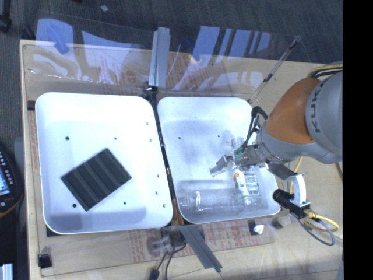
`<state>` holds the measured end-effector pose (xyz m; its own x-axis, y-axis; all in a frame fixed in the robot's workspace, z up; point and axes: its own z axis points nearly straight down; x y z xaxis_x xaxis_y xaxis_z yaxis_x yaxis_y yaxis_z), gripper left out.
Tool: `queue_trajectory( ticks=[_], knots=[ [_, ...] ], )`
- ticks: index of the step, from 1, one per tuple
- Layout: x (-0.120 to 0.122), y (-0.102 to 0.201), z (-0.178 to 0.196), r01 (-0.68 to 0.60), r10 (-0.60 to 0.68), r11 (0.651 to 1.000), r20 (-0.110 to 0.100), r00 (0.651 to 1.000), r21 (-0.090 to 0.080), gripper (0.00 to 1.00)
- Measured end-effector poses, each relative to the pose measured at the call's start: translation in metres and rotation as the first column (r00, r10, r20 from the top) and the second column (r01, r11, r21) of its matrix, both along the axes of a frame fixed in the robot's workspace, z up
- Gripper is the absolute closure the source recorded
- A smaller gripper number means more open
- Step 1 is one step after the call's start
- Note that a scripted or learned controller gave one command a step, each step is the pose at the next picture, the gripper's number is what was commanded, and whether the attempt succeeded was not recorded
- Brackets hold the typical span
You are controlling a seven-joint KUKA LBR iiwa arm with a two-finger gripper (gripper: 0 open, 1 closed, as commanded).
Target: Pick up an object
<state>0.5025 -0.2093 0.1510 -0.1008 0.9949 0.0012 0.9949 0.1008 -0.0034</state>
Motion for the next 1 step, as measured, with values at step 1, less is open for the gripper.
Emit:
queue_trajectory(
  ticks=[1],
  knots=[
    [0.0180, -0.0011, 0.0122, 0.019, -0.019, 1.000, 0.001, 1.000, 0.000, 0.00]
  ],
)
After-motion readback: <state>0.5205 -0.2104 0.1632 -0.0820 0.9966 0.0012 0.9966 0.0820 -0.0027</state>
